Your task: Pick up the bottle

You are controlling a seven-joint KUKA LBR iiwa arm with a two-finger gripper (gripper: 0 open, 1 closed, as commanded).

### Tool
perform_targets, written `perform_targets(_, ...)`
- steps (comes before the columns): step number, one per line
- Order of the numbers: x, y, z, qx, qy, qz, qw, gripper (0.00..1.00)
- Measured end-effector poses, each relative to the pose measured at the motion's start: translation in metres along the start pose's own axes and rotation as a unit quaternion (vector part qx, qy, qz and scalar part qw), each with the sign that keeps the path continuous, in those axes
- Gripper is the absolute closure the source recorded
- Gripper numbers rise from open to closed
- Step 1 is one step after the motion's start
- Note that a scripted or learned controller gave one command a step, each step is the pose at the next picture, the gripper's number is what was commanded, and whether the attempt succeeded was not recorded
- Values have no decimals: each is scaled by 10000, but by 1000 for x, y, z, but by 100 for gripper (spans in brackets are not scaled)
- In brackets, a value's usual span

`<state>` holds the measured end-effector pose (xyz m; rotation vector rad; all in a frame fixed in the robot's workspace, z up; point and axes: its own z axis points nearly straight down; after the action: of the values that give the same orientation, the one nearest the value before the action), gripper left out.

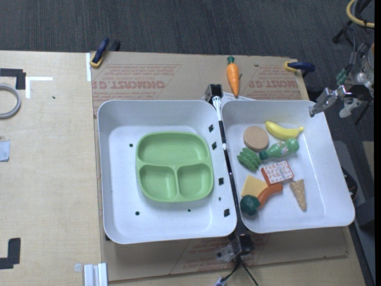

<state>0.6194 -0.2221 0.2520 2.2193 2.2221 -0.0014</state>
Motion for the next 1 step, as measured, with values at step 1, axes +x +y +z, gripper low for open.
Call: perform_targets(1, 0, 1, -10, -7, -11, -15, 10000, 100)
